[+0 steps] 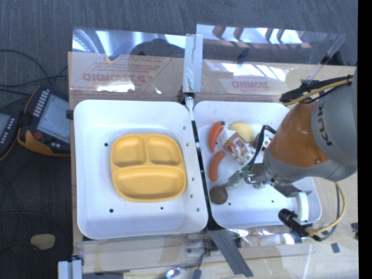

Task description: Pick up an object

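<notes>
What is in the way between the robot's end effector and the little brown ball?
Nothing visible. The end effector hangs in the right bin, and only bare white floor separates it from the brown ball. The sausage lies off to the side.

My arm (325,138) is grey with an orange band. The 2 bins (87,173) are white. In the left bin a yellow tray (148,166) with 3 compartments. At 9 o'clock of my wrist: an orange carrot (215,133), a reddish-brown sausage (216,163), a pale yellow piece (243,130), an orange-and-white patterned packet (237,147), a brown ball (218,195).
</notes>
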Robot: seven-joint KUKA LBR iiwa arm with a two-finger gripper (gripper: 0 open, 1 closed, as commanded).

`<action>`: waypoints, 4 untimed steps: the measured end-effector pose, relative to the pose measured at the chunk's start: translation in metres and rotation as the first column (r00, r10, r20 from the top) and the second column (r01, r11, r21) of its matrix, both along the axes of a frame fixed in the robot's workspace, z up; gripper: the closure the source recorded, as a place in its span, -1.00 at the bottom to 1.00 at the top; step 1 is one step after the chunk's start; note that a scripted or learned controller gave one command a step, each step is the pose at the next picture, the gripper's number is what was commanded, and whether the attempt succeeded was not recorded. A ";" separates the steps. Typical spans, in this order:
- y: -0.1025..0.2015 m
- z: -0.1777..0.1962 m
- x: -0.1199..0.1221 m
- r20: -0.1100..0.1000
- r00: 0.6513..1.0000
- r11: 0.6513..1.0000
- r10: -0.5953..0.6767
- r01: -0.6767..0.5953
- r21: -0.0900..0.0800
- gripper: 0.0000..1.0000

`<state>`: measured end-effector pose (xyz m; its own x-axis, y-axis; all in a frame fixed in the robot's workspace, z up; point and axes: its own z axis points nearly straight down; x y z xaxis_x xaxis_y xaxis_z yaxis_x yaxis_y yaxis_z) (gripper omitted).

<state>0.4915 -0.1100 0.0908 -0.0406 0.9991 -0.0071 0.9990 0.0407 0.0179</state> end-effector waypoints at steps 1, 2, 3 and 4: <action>-0.004 -0.001 0.073 -0.009 0.888 0.888 -0.459 0.459 0.007 -1.00; 0.003 -0.002 0.111 -0.010 0.922 0.922 -0.388 0.388 0.004 -1.00; 0.002 0.007 0.108 -0.019 0.922 0.922 -0.388 0.388 -0.001 1.00; 0.097 0.091 0.065 -0.022 0.995 0.995 -0.098 0.098 0.005 1.00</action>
<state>0.5561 -0.0132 0.1820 0.0574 0.9984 -0.0016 0.9983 -0.0574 -0.0039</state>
